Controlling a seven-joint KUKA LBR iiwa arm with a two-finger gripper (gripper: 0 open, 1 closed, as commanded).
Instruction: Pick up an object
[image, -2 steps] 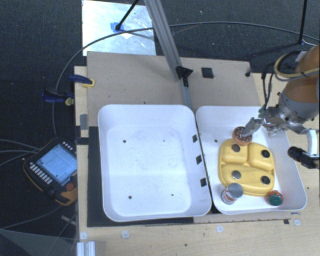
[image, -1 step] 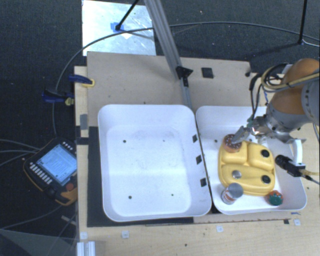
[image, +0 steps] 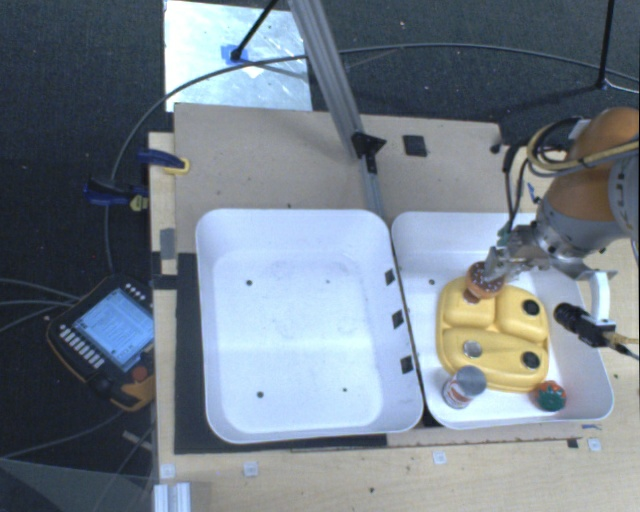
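Note:
The right bin (image: 425, 240) holds a large yellow moulded plastic piece (image: 495, 335) with dark holes in it. A small brown and pink object (image: 482, 285) sits at that piece's upper left corner. My gripper (image: 500, 265) is low over the right bin, its tip right at the brown object and touching or nearly touching it. A grey round can (image: 464, 385) stands at the yellow piece's lower left. At the bin's lower right corner lies a small green and red ball (image: 549, 397).
The left bin (image: 290, 320) lies beside the right one, with a shared wall (image: 398, 320) between them. A black-tipped part (image: 577, 320) juts over the right bin's right rim. A metal pole (image: 335, 80) slants across the back, and a teach pendant (image: 105, 335) lies far left.

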